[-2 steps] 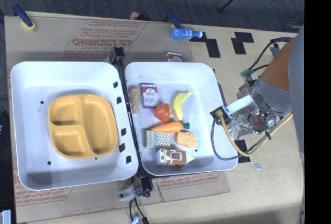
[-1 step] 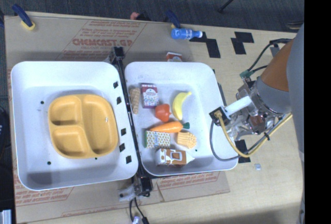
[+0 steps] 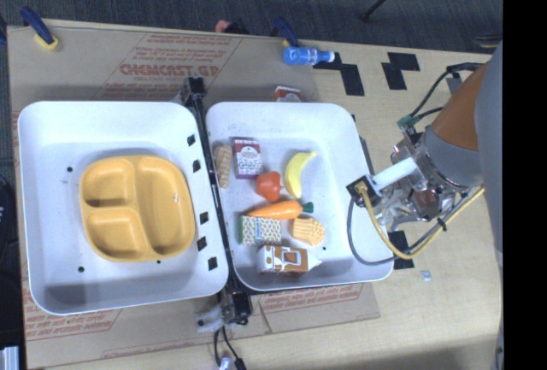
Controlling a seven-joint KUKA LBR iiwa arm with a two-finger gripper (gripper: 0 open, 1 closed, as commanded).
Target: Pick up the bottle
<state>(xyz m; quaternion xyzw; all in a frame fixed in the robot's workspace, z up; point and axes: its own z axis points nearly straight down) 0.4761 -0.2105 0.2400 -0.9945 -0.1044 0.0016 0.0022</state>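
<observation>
- Nearest you, front of right bin (image 3: 363, 270): small carton (image 3: 286, 259) w/ brown print, lying close to front wall.
- Just behind it: patterned packet (image 3: 260, 229) and a yellow waffle-like piece (image 3: 308, 231), side by side.
- Mid bin: carrot (image 3: 275, 210) lying crosswise; red tomato (image 3: 268, 185) just behind; banana (image 3: 297, 173) upright-ish to its right.
- Rear of bin: red box (image 3: 247, 158), w/ corn cob (image 3: 224, 166) near the divider.
- Left bin (image 3: 43, 129): yellow divided tray (image 3: 137, 206), approx. centred.
- End effector (image 3: 408, 204): you see it outside right bin, over the table (image 3: 444, 308) past the bin's right wall, cables looped around it. Can't tell whether fingers are spread or closed; nothing seen between them.
- Arm (image 3: 466, 125): orange band above wrist, at right side.
- Far: bottle (image 3: 306, 56), blue, lying on its side on the table behind right bin, outside both bins, well apart from end effector.
- Far left corner: blue-yellow clamp (image 3: 38, 27).
</observation>
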